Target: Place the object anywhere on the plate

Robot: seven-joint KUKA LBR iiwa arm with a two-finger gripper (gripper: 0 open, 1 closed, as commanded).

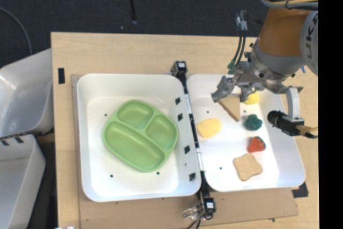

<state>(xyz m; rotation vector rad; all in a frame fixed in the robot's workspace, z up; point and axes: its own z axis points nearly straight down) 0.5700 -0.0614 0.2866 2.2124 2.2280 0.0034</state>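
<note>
A green divided plate [140,135] lies in the left bin [86,179]. In the right bin [284,174] lie a yellow lemon-like piece [208,127], a thin brown stick [229,110], a dark green piece [252,123], a red piece [256,144], a slice of toast [247,167] and a small yellow piece [253,98]. My gripper [233,94] hangs over the far part of the right bin, above the stick's far end. Its fingers stand open with nothing held between them. The small yellow piece sits just beside the right finger, partly hidden by it.
A raised divider with black clips [188,120] separates the two bins. A black attachment [284,122] juts from the arm over the right bin's right side. A white box [21,99] stands left of the bench.
</note>
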